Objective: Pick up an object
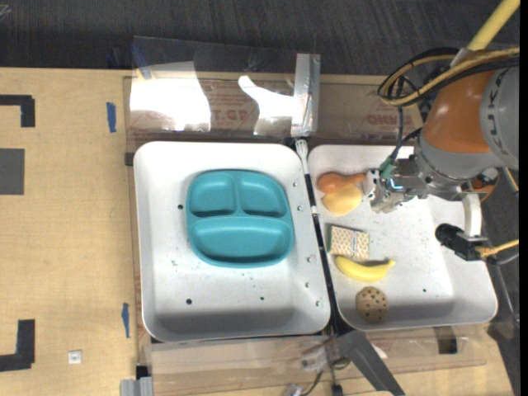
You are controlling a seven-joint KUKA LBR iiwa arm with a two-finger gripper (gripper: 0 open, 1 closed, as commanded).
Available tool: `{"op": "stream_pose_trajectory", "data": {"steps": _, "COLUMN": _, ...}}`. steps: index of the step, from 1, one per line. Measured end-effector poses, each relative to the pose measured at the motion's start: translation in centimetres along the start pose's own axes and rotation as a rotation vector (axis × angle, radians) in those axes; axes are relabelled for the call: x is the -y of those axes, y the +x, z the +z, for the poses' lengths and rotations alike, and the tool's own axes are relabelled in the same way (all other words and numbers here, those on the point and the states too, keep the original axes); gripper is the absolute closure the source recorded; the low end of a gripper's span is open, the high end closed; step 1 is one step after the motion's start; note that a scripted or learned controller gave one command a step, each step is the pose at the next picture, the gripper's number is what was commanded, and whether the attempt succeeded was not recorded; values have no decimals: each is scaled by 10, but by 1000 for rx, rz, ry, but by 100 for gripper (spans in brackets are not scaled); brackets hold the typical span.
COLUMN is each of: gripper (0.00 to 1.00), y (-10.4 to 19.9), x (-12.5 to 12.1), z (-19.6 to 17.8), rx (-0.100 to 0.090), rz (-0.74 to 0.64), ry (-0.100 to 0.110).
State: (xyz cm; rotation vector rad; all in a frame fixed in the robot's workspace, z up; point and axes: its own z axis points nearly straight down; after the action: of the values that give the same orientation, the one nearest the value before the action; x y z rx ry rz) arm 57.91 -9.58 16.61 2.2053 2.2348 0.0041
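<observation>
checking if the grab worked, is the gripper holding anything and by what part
Cannot be told. The gripper sits low in the right bin, right beside the orange fruit, but no object shows between its fingers.

Smooth matt teal plastic plate (239,219)

bright, even overhead light; strong glare on clear plastic sheet (223,97) at back; soft shadows, slight blur overall.
</observation>
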Motion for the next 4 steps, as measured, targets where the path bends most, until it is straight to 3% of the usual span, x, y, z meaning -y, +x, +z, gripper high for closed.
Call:
{"op": "stream_pose_trajectory", "data": {"steps": 1, "gripper": 100, "y": -31, "x": -17, "z": 78, "rx": 2, "rz": -646, "ry": -3}}
{"op": "stream_pose_trajectory", "data": {"steps": 2, "gripper": 100, "y": 15, "x": -5, "z": -127, "rx": 9, "rz": -957, "ry": -12}}
{"op": "stream_pose_trajectory", "data": {"steps": 3, "gripper": 100, "y": 57, "x": 18, "z": -86, "rx": -2, "rz": -921, "ry": 2}}
{"op": "stream_pose_trajectory", "data": {"steps": 4, "gripper": 100, "y": 29, "x": 45, "z": -91, "rx": 0, "rz": -833, "ry": 2}}
